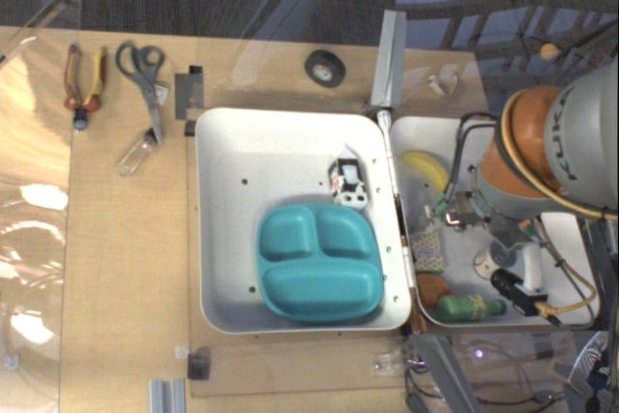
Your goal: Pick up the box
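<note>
One rounded, three-compartment teal tray (319, 264) lies beside a small white box (347, 181); the pincer's (491, 242) state cannot be told.

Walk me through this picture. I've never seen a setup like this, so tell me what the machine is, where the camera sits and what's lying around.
A single camera fixed above a wooden bench looks down at a slant. The grey machine with the orange band at the right is a robot arm. Its end effector, the part that grasps, hangs over the right bin. From this angle I cannot tell whether it holds anything.

The right bin contains a banana, a green bottle, a brown lump and a small patterned box.

The left bin contains a teal divided tray and a small white-and-black item.

On the bare bench lie red-handled pliers, scissors and a roll of black tape.
</note>
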Robot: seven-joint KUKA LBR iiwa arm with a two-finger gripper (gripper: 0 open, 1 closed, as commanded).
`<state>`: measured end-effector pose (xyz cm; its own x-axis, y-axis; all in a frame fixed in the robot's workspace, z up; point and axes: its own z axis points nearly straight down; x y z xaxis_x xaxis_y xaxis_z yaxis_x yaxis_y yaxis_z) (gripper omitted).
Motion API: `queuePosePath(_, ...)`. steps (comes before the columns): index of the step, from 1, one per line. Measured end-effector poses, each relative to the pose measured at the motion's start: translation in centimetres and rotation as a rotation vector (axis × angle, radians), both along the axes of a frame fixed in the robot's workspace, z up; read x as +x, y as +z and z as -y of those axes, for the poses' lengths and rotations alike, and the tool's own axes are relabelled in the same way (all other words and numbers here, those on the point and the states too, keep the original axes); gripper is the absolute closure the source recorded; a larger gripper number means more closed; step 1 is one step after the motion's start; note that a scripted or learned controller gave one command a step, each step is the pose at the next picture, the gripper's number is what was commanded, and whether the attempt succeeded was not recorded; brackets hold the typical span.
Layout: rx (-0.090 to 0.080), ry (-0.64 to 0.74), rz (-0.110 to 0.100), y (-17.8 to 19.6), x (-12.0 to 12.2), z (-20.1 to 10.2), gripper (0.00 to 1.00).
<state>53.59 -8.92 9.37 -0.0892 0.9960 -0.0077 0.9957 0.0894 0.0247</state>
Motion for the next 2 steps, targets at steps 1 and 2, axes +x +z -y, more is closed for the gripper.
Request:
queuePosePath(1, -0.003, 0.13, 0.006, 0.1, -1.3, 0.3, 0.0)
queuePosePath(2, 0.0, 0.135, 0.012, 1.3, -1.0, 0.1, 1.0)
